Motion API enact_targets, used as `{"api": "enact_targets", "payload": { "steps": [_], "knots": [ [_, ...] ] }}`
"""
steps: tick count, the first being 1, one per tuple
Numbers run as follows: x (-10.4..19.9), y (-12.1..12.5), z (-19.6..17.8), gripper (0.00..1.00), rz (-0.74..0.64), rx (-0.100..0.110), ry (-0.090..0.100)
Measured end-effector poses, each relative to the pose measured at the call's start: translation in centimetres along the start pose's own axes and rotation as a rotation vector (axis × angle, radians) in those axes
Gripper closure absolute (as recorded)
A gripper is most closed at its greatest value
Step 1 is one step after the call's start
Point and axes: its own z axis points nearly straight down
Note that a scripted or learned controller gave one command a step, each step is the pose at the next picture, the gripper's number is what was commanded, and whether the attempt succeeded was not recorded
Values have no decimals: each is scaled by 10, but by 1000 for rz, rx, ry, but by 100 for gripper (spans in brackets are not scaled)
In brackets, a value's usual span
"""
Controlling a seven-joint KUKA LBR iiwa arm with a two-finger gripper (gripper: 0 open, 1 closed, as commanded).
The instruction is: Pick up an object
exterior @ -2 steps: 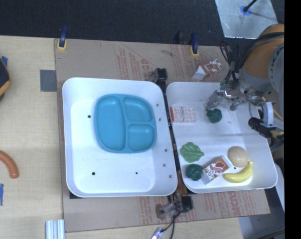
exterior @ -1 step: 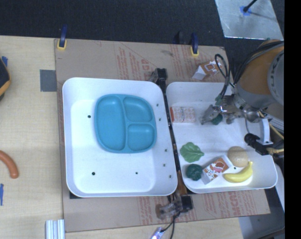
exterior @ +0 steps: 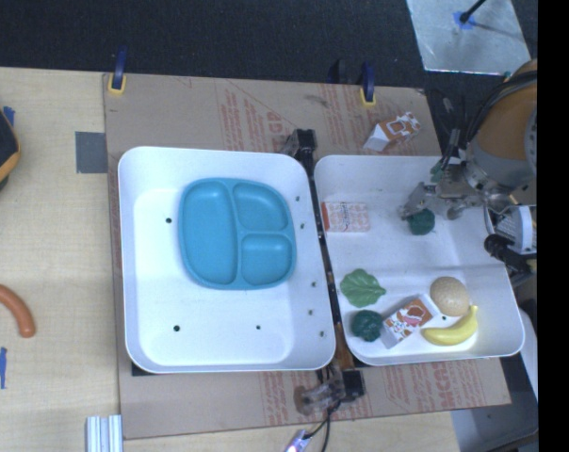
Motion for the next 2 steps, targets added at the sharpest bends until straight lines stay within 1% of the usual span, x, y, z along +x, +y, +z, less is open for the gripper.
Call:
{"api": "enact_targets", "payload": {
  "steps": [1,2],
  "knots": [
    [0,0,-11,100,-2,0,0],
    [39,-67,-63,100,-2,2,0]
  ]
}}
